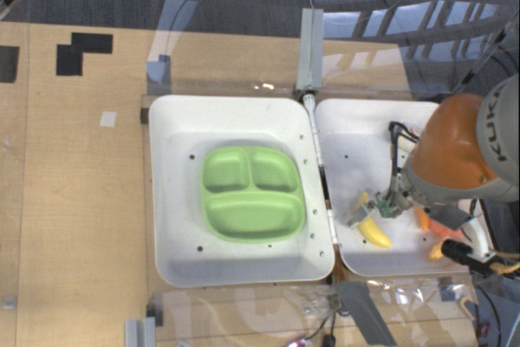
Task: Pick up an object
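A yellow banana (pixel 374 232) lies near the front of the right bin (pixel 357 134). My gripper (pixel 375 208) hangs low right over the banana's upper end, and part of the fruit is hidden beneath it. The grey arm with its orange band (pixel 451 146) reaches in from the right and covers much of that bin. An orange object (pixel 432 224) lies just right of the gripper, partly under the arm. A smaller orange-yellow piece (pixel 436 251) rests by the bin's front right corner.
The left bin (pixel 175 134) holds a green divided plate (pixel 250 193) in its middle. A ridge (pixel 321 175) separates the two bins. A black cable (pixel 398 138) loops beside the wrist. Wooden bench surface extends to the left.
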Controlling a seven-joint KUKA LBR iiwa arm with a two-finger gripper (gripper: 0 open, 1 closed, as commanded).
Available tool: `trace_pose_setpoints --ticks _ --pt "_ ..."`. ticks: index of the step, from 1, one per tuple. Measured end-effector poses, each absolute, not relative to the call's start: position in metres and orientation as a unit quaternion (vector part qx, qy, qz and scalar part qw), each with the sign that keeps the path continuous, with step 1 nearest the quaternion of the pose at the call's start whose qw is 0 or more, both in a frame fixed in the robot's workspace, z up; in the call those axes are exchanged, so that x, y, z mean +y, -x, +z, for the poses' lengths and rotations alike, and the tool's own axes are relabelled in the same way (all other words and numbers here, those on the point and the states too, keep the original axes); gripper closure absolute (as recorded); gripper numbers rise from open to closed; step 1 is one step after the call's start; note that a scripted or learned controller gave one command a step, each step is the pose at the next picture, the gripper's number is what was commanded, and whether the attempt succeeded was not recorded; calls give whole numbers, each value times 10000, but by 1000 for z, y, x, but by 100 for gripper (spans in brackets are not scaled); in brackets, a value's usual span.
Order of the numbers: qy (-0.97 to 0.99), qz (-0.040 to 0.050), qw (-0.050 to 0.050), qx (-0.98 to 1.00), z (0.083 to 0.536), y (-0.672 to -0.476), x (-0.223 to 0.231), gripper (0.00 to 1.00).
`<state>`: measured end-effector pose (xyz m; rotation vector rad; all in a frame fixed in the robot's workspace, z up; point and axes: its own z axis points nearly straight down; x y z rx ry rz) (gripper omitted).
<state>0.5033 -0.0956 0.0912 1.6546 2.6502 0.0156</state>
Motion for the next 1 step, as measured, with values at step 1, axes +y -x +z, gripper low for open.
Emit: trace_pose_setpoints --ticks 1 --pt "-5290 76 104 8485 103 -506 -93 100"
